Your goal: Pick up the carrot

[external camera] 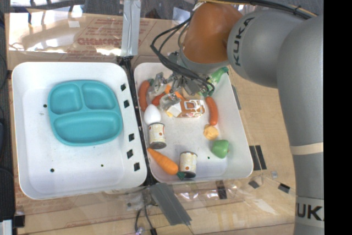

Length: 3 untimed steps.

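The carrot (162, 160) is orange with a small green tip. It lies slanted near the front left corner of the right bin (239, 135), between two small cans. My gripper (176, 87) hangs under the orange wrist band over the back of that bin, well behind the carrot and apart from it. It sits low among a cluster of toy food and the wrist hides much of it.
Around the gripper lie a red sausage (144, 94), a white egg (152, 114) and a white-and-orange packet (187, 109). Cans (157, 135) (187, 163), a green fruit (220, 148) and another sausage (212, 111) share the bin. The left bin (27, 135) holds a teal divided plate (84, 111).
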Each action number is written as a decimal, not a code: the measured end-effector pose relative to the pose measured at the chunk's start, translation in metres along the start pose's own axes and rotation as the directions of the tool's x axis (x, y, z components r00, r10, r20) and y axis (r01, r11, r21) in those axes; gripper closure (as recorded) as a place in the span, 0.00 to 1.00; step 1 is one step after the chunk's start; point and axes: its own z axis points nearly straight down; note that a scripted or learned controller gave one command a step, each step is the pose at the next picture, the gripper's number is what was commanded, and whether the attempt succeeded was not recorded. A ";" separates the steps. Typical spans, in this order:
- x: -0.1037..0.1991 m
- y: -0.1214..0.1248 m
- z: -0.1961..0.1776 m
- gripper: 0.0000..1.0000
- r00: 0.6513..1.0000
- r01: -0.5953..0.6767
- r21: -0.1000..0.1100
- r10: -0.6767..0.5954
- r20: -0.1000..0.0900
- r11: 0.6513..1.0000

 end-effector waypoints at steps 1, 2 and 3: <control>-0.007 -0.017 -0.079 1.00 0.982 0.191 -0.005 -0.191 -0.001 0.982; 0.001 -0.037 -0.152 1.00 0.779 0.628 -0.004 -0.628 0.002 0.779; 0.002 -0.037 -0.150 0.00 0.779 0.627 -0.007 -0.627 0.002 0.779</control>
